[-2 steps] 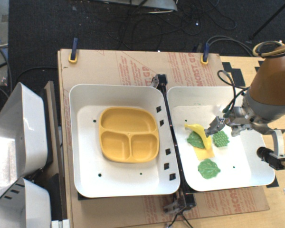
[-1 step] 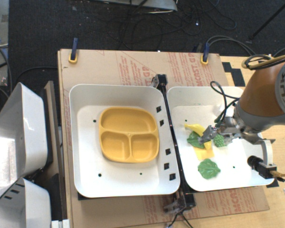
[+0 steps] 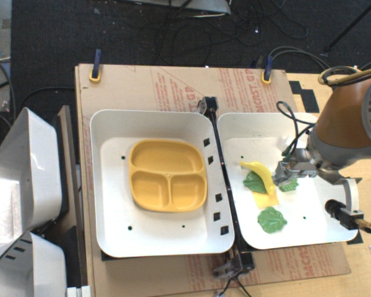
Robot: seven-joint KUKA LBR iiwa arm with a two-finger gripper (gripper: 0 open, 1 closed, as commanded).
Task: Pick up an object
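Arm (image 3: 349, 119): reaching in from right, bent down over right bin (image 3: 309, 235).
Gripper (image 3: 288, 177): low, just beside yellow banana-shaped piece (image 3: 263, 176); finger state impossible to tell.
Green pieces (image 3: 271, 219): in right bin.
Yellow tray (image 3: 168, 174): in left bin (image 3: 111, 228).

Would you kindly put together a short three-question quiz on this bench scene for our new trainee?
1. True or false: the yellow plastic tray with three compartments lies in the left shallow white bin.
2. Which thing is closest to the arm's claw?
A. the yellow banana-shaped toy
B. the yellow tray
C. the flat green leaf-shaped piece lower in the bin
3. Fill in: the banana toy and the green pieces lie in the ____ shallow white bin.

Key: 1 true. 2 A; the claw is low in the right bin, just right of the banana toy. 3 right.
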